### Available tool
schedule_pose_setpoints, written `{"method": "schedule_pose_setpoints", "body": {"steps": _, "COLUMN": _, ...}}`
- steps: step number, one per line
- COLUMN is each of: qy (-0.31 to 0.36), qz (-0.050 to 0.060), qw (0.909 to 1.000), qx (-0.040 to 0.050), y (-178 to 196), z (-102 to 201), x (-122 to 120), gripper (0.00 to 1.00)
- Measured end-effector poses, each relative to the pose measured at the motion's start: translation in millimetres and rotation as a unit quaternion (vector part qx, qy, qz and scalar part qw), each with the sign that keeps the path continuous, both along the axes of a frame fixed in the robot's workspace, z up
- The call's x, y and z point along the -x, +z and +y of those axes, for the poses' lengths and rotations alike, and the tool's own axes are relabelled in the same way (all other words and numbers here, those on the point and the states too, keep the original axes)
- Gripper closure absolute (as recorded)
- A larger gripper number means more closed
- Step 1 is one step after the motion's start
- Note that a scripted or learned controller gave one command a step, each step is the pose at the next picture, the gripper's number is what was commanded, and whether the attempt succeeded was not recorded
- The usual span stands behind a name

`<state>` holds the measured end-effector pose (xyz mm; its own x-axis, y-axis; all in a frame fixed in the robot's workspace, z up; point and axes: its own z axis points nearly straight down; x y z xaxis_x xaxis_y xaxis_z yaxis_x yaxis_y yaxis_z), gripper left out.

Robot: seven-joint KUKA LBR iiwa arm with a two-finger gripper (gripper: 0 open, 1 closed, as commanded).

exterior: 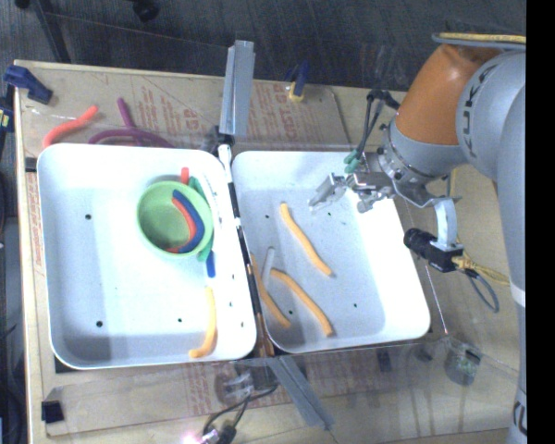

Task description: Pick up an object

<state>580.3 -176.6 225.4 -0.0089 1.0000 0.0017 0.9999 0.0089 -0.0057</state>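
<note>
My gripper [348,192] hangs over the far part of the right bin [398,285], open, with nothing between its fingers. Just below and left of it an orange stick [305,240] lies slantwise on the bin floor. A second orange stick [304,302] lies nearer the front, and a third [274,307] runs along the left wall beside a short grey stick [267,265]. In the left bin [83,276] a green bowl [171,220] holds red and blue curved pieces. An orange stick [206,327] lies at that bin's front right, and a small blue piece [210,265] just below the bowl.
Orange [69,126] and purple [128,135] tubes lie on the bench behind the left bin. A grey metal bar [237,86] stands at the back between the bins, with a blue clamp [298,79] to its right.
</note>
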Motion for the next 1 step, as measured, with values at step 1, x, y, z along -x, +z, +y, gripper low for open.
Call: {"method": "schedule_pose_setpoints", "body": {"steps": 1, "qy": 0.046, "qz": 0.000, "qw": 0.9990, "qx": 0.0008, "y": -84.7, "z": -1.2, "x": 8.1, "gripper": 0.00}}
